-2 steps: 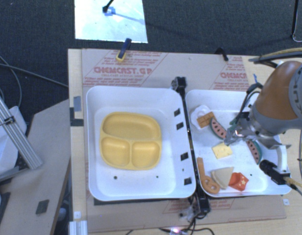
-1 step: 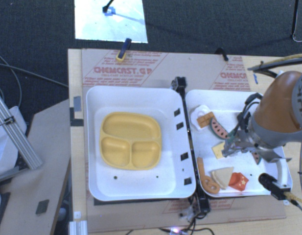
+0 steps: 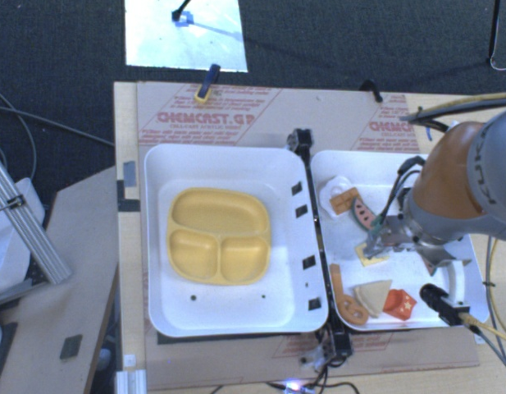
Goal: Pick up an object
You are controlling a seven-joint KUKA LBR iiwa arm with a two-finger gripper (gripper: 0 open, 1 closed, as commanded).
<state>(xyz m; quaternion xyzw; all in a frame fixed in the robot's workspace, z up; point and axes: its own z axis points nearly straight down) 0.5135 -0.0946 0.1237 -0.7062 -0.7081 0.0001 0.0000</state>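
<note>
The arm (image 3: 462, 183) reached into the right bin (image 3: 474, 298) from the right. The gripper (image 3: 376, 240) pointed down over a flat yellow piece (image 3: 369, 258) near the bin's middle; whether it gripped the piece could not be told. The piece's long axis could not be told either. Beside it lay an orange block (image 3: 344, 201), a curved red strip (image 3: 364, 211), a tan wedge (image 3: 372, 295) and a red piece (image 3: 399, 303). The left bin (image 3: 228, 306) held a yellow divided tray (image 3: 220, 235), with bare white floor on all sides. Both bins sat on a cardboard-covered bench (image 3: 236, 117) above dark carpet (image 3: 56, 39).
</note>
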